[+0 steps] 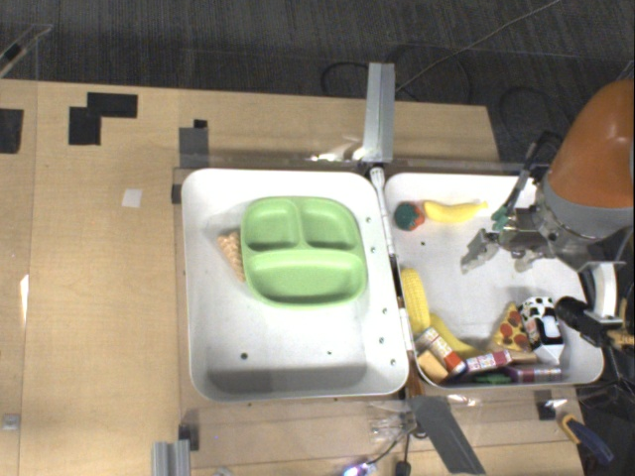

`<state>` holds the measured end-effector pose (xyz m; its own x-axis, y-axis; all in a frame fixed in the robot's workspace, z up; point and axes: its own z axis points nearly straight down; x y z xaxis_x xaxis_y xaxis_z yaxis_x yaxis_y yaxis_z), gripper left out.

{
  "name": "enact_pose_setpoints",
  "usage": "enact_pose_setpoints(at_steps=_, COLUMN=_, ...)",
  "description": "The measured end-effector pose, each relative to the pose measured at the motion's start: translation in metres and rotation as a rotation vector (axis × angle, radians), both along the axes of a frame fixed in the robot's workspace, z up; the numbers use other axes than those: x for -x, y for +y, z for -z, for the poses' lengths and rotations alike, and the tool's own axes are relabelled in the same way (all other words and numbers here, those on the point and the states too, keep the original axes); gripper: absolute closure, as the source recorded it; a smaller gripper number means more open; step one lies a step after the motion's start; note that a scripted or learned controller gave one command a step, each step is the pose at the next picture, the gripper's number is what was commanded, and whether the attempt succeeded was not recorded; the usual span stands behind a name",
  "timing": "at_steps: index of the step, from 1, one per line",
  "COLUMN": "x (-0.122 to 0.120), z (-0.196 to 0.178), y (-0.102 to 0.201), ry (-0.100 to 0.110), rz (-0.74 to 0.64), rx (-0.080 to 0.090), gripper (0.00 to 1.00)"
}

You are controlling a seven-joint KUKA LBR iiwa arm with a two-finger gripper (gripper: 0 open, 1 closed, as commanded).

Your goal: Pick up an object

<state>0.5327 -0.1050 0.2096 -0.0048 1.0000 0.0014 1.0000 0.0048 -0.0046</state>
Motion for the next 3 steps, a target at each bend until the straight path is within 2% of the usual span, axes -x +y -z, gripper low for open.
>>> enact_pose_setpoints(at_steps=1, x=-0.105, z=0.071, y=-0.02, ry=-0.002, rz=-0.103, rx=0.0, gripper=0.0)
enact_pose_setpoints(at_steps=2, x=-0.112, z=0.12, y=0.004, ry=-0.015, rz=-0.158, rx=0.003, gripper=0.0)
enact_pose_setpoints(at_steps=3, x=-0.13, z=0.122, y=0.009, ry=0.03, rz=-0.116, rx=0.003, gripper=0.0)
